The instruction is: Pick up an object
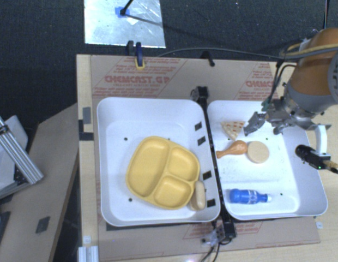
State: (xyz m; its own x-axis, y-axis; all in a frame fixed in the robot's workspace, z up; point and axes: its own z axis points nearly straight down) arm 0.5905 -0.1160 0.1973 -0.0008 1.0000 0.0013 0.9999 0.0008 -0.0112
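Fingers [252,123] of the gripper [265,125] were spread apart, one reaching toward the left and the other toward the right, with white bin floor showing between them and no object clamped.

Nearest the camera in the right bin [316,198], a blue bottle [248,196] lay on its side, its pale cap pointing right. Across the black divider [210,162], in the left bin [120,124], a beige roll-shaped piece [199,195] rested against the near right corner of a yellow divided plate [163,172], which sat tilted in the middle of that bin.

Farther back in the right bin, a round tan disc [259,152] lay flat, touching or just beside the bulbous end of an orange-brown drumstick-shaped object [233,148], whose thin end pointed left toward the divider. Just beyond these lay a pale wedge with a grid pattern [232,128], near the far left part of the bin. The left finger hovered just to the right of that wedge; whether it touched it could not be told. The gripper itself hung over the far half of the right bin, with the grey and orange arm [316,72] coming in from the right.

Beyond both bins, a brown sheet with red lettering [131,79] covered the bench, a blue and yellow clamp [138,56] stood at its far edge, and a shiny foil square [125,15] lay farthest back.
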